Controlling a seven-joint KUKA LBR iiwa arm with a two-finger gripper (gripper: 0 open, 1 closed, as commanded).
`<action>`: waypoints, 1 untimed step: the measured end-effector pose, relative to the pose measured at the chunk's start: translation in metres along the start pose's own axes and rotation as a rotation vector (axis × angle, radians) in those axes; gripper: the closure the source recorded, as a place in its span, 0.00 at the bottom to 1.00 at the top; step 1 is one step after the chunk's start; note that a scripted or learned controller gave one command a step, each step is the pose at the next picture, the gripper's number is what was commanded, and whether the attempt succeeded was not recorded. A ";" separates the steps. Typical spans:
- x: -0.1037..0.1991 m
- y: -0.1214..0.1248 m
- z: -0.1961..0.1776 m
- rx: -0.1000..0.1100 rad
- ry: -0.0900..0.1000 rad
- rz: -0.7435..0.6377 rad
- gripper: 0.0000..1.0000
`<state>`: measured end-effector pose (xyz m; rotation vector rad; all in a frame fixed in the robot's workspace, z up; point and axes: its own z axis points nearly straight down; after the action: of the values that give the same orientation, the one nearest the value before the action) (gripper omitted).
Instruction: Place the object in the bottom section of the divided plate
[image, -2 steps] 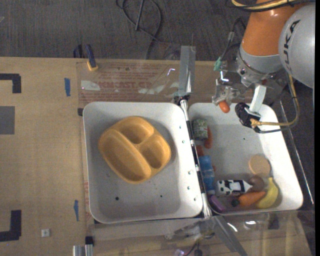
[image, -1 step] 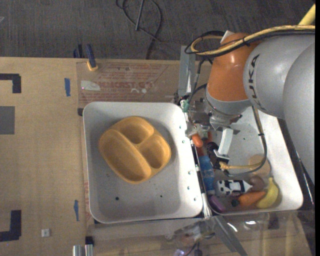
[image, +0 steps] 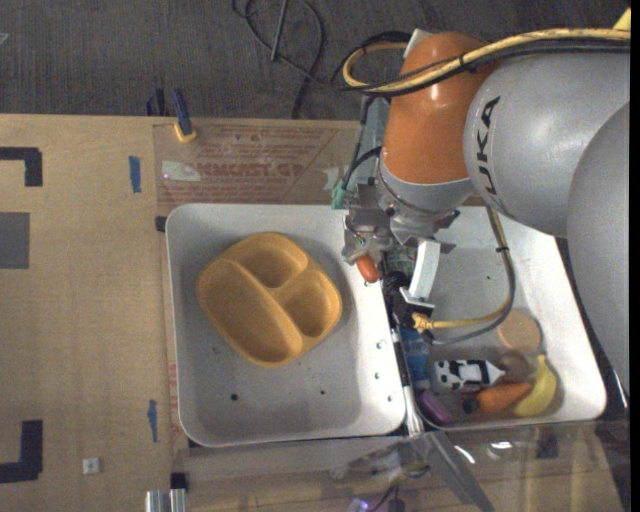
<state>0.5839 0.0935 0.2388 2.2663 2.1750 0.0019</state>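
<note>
Two white bins: left, yellow divided plate; right, toys.

There are two white bins: the left bin and the right bin. One yellow divided plate has three sections. The right bin holds one banana, one carrot, one black-and-white toy and one purple thing.
</note>
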 end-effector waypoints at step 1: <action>0.054 0.035 -0.026 -0.002 0.000 -0.117 1.00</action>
<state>0.6208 0.1462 0.2646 2.1341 2.3027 0.0041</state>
